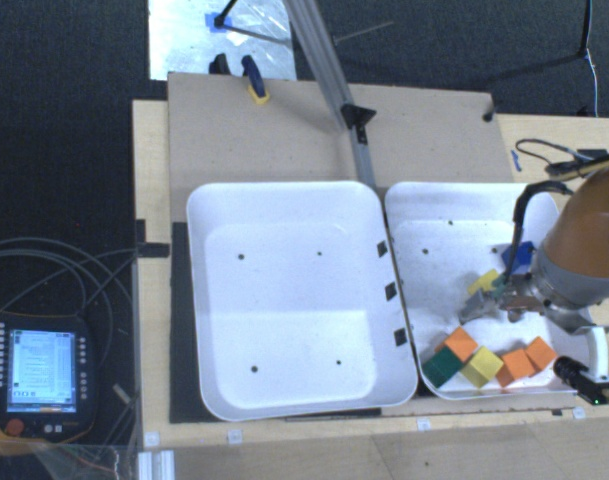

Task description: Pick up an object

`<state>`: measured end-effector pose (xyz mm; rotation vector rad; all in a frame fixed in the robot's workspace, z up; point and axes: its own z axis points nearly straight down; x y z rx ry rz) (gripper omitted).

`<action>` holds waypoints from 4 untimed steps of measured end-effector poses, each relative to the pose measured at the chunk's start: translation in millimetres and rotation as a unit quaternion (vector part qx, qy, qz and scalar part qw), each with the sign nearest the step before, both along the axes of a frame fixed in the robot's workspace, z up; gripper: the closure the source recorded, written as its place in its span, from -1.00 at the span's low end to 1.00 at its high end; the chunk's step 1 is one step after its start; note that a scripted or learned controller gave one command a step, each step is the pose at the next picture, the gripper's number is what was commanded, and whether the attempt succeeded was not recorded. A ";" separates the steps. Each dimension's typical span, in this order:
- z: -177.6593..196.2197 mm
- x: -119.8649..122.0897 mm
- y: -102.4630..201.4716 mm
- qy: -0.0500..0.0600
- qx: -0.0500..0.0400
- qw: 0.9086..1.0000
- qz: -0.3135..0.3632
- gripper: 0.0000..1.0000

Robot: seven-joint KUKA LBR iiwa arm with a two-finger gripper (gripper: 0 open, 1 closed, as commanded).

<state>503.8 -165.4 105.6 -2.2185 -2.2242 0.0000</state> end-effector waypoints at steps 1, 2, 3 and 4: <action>11.5 1.2 -0.3 -0.002 0.000 1.000 0.001 1.00; 75.3 5.3 -4.4 -0.004 -0.002 1.000 0.001 1.00; 119.6 5.8 -8.4 -0.004 -0.001 1.000 0.001 1.00; 173.8 7.9 -9.0 -0.004 -0.001 1.000 0.001 1.00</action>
